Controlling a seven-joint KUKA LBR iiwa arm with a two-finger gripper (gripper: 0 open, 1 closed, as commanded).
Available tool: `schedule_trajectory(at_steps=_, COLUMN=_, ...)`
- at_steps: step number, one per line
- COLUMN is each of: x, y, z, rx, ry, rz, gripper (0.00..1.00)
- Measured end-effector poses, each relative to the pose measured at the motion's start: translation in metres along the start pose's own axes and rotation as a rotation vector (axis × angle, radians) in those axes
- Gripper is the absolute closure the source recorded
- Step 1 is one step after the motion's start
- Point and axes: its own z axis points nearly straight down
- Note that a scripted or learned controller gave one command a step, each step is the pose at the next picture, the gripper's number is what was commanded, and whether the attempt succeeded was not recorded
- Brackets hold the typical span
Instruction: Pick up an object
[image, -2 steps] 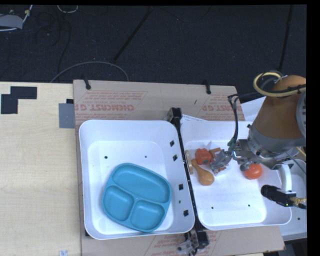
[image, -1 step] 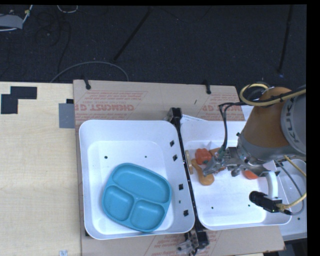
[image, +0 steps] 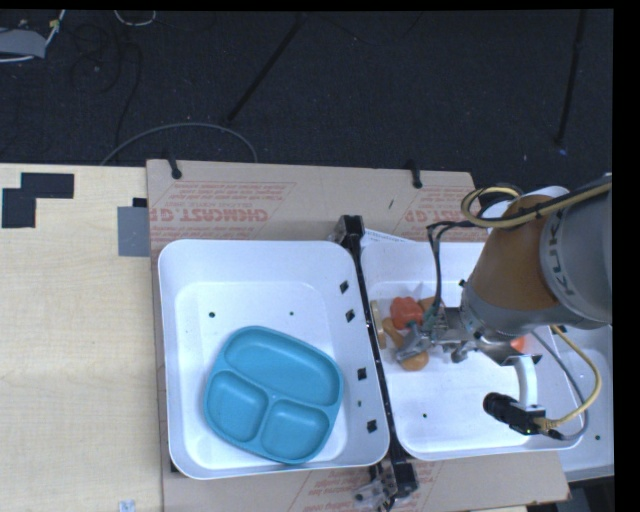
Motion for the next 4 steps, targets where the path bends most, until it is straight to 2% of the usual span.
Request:
schedule_trajectory(at_steps=1, x=-0.002, y=0.000, z=-0.012, rx=-0.001, ry=0.000, rz=0.007, gripper=1.00)
schedule_trajectory(at_steps=3, x=-0.007, y=-0.002, z=-0.097, rx=-0.009, ry=-0.002, rz=-0.001, gripper=1.00)
schedule_trajectory(at_steps=4, x=-0.008, y=-0.002, z=-0.120, rx=-0.008, ry=-0.002, rz=-0.001, gripper=1.00)
